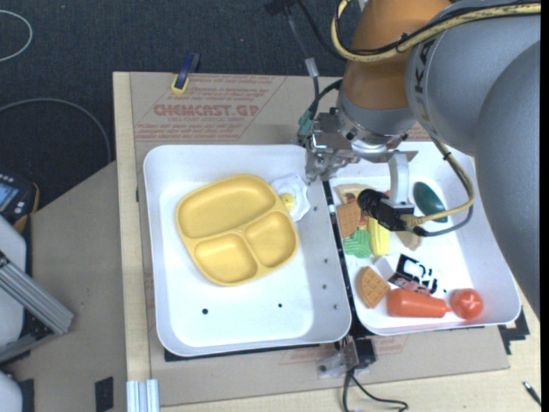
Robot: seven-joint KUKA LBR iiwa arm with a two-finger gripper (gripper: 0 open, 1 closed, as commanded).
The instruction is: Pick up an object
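Two bins, and your tool hangs over the divide between them.

You see the tool (319,157) low at the back rim where the left bin (163,256) meets the right bin (489,264); whether it is wide or narrow you cannot tell, since the wrist hides its tips. Your candidates crowd the right bin: a tomato (466,303), a carrot (418,304), a cracker (371,287), corn (378,235). A yellow divided plate (236,227) fills the left bin, with a fried egg (290,197) at its corner, likely nearest your reach on the tabletop (137,101).
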